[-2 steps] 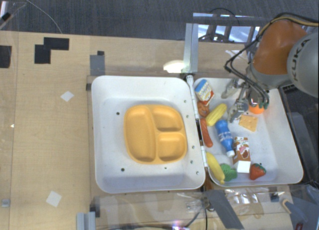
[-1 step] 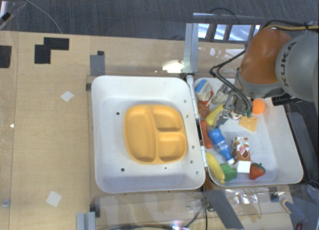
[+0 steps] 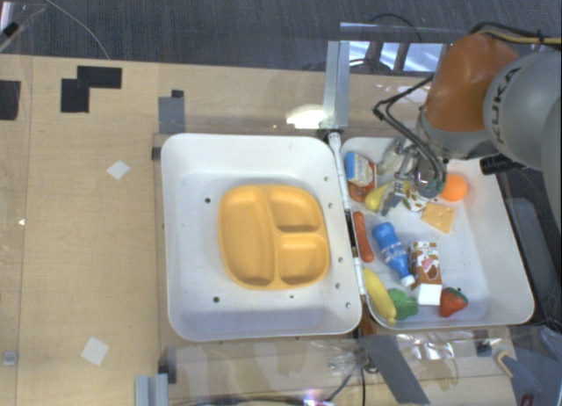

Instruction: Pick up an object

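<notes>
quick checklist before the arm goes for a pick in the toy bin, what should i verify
1. Gripper is over the right bin: ok.
2. Fingers open or shut: cannot tell.
3. Target under it is isolated: not ok; the yellow piece, can and cheese wedge crowd together.
4. Easier target available: ok; the blue bottle lies apart from the gripper.
5. Left bin with the yellow tray is out of the arm's way: ok.

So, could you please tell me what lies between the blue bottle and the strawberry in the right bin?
In the camera view, a small red-and-white carton and a white block lie between the blue bottle and the strawberry.
</notes>
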Controlling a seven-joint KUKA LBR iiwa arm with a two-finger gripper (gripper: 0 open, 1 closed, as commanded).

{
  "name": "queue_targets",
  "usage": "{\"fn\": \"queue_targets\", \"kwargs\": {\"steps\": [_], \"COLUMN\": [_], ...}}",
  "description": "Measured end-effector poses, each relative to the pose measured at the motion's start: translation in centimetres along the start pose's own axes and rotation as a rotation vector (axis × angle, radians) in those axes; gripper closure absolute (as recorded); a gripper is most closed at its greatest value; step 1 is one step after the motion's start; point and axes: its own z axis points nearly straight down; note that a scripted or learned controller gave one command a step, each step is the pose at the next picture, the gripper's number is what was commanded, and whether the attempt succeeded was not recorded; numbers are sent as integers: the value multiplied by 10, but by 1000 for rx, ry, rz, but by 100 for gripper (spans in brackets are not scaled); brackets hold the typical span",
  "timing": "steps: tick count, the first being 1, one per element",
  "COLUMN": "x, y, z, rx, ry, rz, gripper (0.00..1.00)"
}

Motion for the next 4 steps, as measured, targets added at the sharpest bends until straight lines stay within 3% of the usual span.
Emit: {"fn": "queue_targets", "kwargs": {"steps": [1, 2, 3, 4], "x": [-1, 5, 0, 10], "y": [-19, 0, 2, 50], "z": [0, 0, -15, -133], "rx": [0, 4, 0, -1], "ry": [-7, -8, -30, -27], "rz": [-1, 85, 81, -90], "gripper": [0, 0, 100, 100]}}
